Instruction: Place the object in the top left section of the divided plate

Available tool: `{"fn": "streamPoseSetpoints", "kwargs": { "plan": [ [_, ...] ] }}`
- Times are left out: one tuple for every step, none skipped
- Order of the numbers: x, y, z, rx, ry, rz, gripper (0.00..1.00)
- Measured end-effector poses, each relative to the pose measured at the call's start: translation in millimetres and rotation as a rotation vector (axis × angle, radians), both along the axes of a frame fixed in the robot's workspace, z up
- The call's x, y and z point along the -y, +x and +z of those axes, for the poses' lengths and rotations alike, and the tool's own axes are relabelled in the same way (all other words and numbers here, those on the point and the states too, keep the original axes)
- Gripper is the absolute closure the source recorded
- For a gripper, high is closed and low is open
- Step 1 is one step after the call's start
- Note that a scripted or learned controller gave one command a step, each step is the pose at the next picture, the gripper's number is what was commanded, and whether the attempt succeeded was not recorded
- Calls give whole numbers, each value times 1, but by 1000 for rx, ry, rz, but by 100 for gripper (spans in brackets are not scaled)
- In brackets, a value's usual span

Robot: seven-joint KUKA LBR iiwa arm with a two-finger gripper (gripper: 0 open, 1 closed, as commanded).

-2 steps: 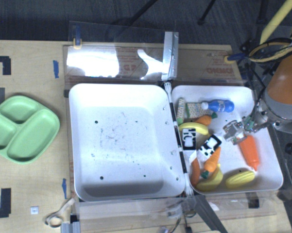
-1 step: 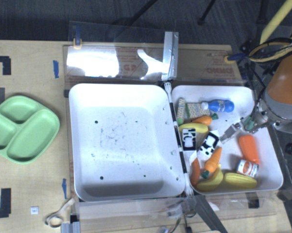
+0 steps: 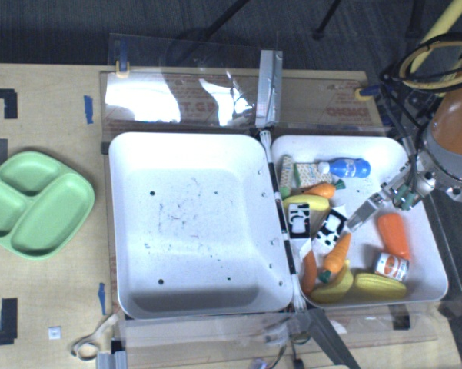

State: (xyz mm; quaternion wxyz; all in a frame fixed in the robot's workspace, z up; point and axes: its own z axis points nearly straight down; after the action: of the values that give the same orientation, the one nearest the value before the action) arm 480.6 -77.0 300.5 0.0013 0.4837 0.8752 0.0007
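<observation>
Hovering over the right bin [image 3: 438, 271] with my gripper [image 3: 359, 215], arm coming in from the bin's right side. Fingers [image 3: 367, 207] look close together with nothing visible between them, so I'm reading it as clenched on air; nothing grasped.

Right bin contents, relative to the bin itself:
- blue-capped bottle [image 3: 346, 167] lying near the far wall
- green packet [image 3: 287, 173] standing against the left wall, orange piece [image 3: 317, 191] just beside it
- yellow-and-black box [image 3: 301, 214] against the left wall, black-and-white tag [image 3: 329, 229] next to it
- carrot [image 3: 337, 257] tilted across the middle, just below my gripper tip
- orange cylinder [image 3: 393, 234] towards the right wall, small can [image 3: 390, 267] just below it
- banana [image 3: 367, 284] along the near wall, partly under the carrot

Left bin [image 3: 191, 221] sits touching the right bin, divider edge shared.

Divided plate [image 3: 37, 204], green, three sections, is on the counter [image 3: 46, 91] to the left of the left bin, well apart from my gripper. Can't tell which item is the task object.
</observation>
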Motion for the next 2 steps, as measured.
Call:
{"fn": "streamPoseSetpoints", "kwargs": {
  "plan": [
    [-56,-1,-116,-2,1,108,0],
    [-115,5,-1,0,0,341,0]
  ]
}}
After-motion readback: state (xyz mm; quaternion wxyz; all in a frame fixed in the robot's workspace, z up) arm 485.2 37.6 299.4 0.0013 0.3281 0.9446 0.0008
